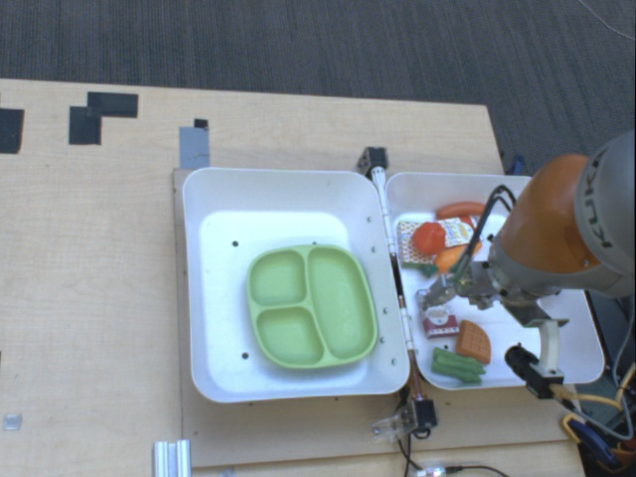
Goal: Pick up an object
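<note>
Camera view: we log the right bin (594, 358) as holding a cluster of small toy foods. At its back wall lies a red sausage-like piece (459, 209); just in front sit a red tomato (428, 238) on a white printed packet (452, 233), and an orange carrot-like piece (450, 258) touching the tomato's lower right side. Nearer the front we note a small white-and-red item (438, 323), a brown-orange wedge (474, 342), and a green pod-shaped piece (458, 366) against the front wall. The gripper (437, 297) hangs low over the middle of this bin, between the carrot-like piece and the white-and-red item; we cannot tell how its fingers stand, nor whether anything is between them, since the view is too coarse there. The left bin (214, 266) holds a pale green divided plate (311, 306) with three compartments, lying flat near the bin's centre. The grey arm with orange band (553, 229) covers the right bin's right half.
</note>
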Controlling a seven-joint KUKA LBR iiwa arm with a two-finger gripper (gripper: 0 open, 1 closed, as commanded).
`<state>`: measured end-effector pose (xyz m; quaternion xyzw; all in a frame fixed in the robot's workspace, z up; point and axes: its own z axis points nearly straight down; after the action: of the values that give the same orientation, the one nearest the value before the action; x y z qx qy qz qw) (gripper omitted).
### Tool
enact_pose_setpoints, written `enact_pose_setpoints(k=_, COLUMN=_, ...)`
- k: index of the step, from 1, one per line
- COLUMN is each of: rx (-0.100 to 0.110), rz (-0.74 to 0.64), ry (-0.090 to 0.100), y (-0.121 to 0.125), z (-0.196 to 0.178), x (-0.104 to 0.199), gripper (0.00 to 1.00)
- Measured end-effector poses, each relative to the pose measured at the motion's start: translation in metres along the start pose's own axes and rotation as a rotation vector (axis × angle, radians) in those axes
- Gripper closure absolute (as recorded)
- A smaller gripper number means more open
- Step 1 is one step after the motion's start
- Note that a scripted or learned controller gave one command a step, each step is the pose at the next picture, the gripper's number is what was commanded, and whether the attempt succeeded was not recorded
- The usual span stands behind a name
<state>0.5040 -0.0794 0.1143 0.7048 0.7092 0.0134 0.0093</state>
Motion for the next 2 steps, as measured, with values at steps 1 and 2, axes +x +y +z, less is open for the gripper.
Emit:
enact_pose_setpoints(k=1, rx=0.023, rz=0.003, ry=-0.005, y=-0.015, z=0.027, x=-0.010, gripper=0.00)
enact_pose_setpoints(k=2, rx=0.016, rz=0.003, ry=-0.007, y=-0.013, z=0.015, x=-0.010, gripper=1.00)
